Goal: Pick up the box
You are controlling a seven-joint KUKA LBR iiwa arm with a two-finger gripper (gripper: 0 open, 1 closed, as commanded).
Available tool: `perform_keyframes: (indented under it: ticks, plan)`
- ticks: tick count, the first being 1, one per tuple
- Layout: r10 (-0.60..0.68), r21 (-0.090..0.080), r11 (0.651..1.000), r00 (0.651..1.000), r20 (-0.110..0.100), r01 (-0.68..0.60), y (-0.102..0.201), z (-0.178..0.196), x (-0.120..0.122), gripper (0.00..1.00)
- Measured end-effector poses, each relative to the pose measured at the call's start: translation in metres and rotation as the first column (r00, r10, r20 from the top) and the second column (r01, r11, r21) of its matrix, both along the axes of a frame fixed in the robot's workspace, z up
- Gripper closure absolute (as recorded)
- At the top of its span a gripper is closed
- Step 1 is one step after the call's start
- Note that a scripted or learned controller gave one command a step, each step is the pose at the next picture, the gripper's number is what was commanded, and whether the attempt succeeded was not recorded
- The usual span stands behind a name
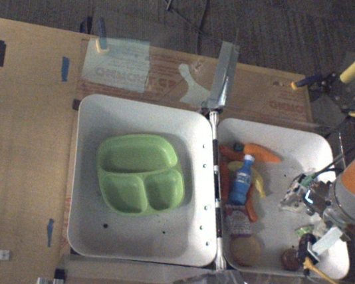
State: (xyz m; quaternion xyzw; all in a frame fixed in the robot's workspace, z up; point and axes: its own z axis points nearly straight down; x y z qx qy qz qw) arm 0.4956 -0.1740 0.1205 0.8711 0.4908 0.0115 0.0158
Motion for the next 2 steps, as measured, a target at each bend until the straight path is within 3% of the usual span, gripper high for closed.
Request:
perform_keyframes:
  ticks: [1,2]
  plan:
    - [-0.109,0.017,0.994,0.993,-0.033,0.109,0.056,-0.034,0.068,0.0]
    - [-0.248,0.016,0.969,0.968,-0.037,0.248,-0.017,0.041,0.031,0.0]
